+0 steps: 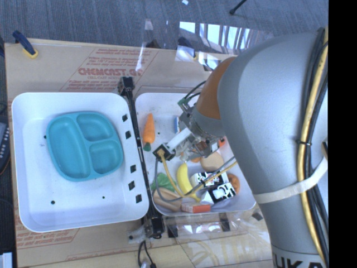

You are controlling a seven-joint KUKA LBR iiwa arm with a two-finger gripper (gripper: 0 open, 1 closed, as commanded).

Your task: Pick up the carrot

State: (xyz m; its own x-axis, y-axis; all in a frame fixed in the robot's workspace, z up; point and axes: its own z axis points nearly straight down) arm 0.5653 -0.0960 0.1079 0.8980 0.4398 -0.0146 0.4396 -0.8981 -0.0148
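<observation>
Looking down on the bench from the fixed camera, two shallow white bins sit side by side on brown cardboard sheeting. The left bin [28, 166] carries a blue divided plate [85, 145], lying flat toward its middle and upper part, with three compartments showing.

The right bin [162, 100] holds the clutter. The carrot [149, 129] lies close to that bin's left wall, in the upper left part, its orange body running roughly parallel to the wall and its green end pointing toward the near edge. It lies on the bin floor, apart from the other things. Toward the near edge of the same bin lie a yellow banana [184, 177], a green item [163, 181] just left of it, a tan rounded piece [212, 162] and a black and white patterned block [218, 189], all crowded together.

The grey arm [279, 127] reaches in from the right and covers most of the right bin's far right side, its orange band [215, 96] showing above the wrist. The gripper [196, 144] hangs over the middle of the right bin, to the right of the carrot and not touching it. Wrist hardware and cables crowd that spot, so how far the jaws stand apart cannot be told, and nothing can be made out between them with any certainty.
</observation>
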